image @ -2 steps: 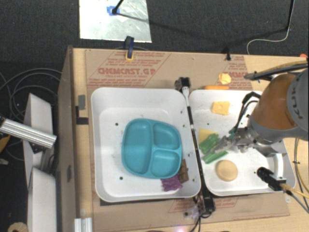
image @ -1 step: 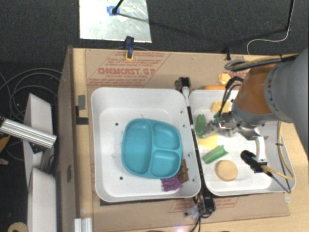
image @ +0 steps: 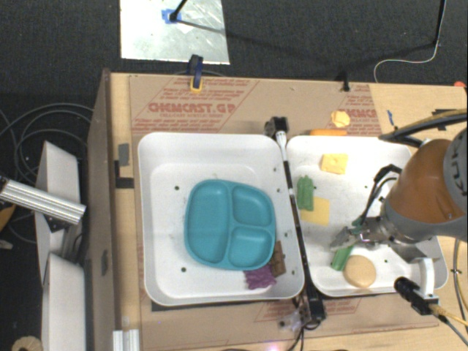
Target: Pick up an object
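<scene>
My gripper (image: 352, 234) hangs low in the front part of the right bin (image: 363, 178), at the end of the grey arm with its orange band (image: 431, 185). Just below and left of it lies a small green piece (image: 341, 259), leaning against a round beige bun-like object (image: 360, 272). Farther back in the same bin lie a green block (image: 305, 193), a flat yellow slice (image: 316, 210) and a yellow cube (image: 334, 164). Nothing is visibly held.
The left bin (image: 167, 189) holds a teal divided plate (image: 230, 224), with a purple object (image: 257, 278) and a brown piece (image: 278, 260) at its front right. An orange carrot-like item (image: 328, 131) rests on the right bin's back rim. Cables run beside the arm.
</scene>
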`<state>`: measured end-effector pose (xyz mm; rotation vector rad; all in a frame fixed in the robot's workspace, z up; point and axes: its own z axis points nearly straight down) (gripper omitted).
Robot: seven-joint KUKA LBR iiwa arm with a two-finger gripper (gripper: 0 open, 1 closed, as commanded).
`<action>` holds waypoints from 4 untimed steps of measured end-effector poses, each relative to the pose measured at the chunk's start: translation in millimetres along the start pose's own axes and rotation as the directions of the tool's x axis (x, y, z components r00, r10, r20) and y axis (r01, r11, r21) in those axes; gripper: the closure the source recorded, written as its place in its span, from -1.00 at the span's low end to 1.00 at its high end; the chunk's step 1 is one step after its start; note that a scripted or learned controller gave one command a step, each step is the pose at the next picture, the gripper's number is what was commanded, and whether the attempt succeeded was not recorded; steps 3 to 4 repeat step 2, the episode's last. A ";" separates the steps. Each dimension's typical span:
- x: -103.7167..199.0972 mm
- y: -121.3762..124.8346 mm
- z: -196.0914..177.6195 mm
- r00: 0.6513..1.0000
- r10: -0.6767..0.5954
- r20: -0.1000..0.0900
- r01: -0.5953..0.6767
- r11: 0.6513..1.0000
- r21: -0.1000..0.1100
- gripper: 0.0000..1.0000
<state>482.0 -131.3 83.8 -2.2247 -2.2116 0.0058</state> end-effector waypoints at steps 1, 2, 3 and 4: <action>2.6 6.1 -11.6 1.000 -0.007 0.002 0.007 1.000 -0.011 1.00; 70.2 68.7 -113.2 1.000 -0.020 0.000 0.020 1.000 -0.022 1.00; 70.2 68.7 -113.2 1.000 -0.020 0.000 0.020 1.000 -0.022 1.00; 70.2 68.7 -113.2 1.000 -0.020 0.000 0.020 1.000 -0.022 1.00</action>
